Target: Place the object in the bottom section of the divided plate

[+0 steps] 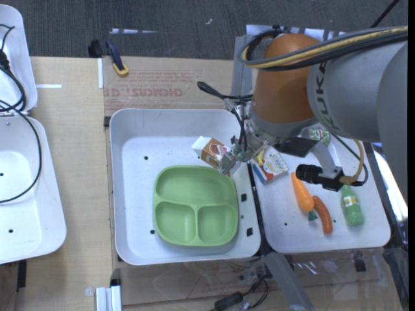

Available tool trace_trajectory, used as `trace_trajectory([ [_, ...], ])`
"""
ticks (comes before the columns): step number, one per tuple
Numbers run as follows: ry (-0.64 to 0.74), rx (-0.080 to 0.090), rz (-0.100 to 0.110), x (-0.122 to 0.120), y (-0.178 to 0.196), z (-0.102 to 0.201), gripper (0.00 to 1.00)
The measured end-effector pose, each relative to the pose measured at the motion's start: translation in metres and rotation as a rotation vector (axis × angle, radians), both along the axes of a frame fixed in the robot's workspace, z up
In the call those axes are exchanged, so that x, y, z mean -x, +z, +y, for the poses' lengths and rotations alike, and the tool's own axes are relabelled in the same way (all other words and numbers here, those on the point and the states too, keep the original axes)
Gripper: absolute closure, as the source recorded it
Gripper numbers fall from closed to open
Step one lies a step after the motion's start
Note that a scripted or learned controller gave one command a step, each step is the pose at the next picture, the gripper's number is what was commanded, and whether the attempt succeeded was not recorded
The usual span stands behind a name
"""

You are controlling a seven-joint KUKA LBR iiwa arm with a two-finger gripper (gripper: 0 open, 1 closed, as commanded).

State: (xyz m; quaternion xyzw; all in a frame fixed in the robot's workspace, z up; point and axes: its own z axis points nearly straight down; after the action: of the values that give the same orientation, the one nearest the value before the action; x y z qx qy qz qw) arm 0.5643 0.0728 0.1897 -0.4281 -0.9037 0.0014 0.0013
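Arm [337, 76]: it reaches in from your right, its bulk over the right bin; the wrist slants down toward the divider between the 2 bins.
Left bin [130, 193]: holds the plate and, at the plate's upper right edge, the carton.
Right bin [363, 235]: holds 1 carrot [302, 195], 1 red piece [323, 215] just below it, 1 green bottle [352, 209] and 1 flat packet [273, 164].
Plate [194, 205]: green, 3 sections, all bare; 1 wide one on the far side, 2 small ones on the near side.
Carton [212, 151]: small, brown and white, tilted; it sits at the claw's tips, just above the plate's top right rim.
Claw [235, 155]: you cannot tell from here whether it is apart or clamped on the carton.
Key relation: the near sections lie down and left of the claw, across the wide section; judge the carry along that line.
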Motion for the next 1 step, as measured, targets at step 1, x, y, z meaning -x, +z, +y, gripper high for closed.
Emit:
trace_trajectory([
  [1,-0.001,0.000,-0.001,-0.0003,0.0005,-0.0004,0.00],
])
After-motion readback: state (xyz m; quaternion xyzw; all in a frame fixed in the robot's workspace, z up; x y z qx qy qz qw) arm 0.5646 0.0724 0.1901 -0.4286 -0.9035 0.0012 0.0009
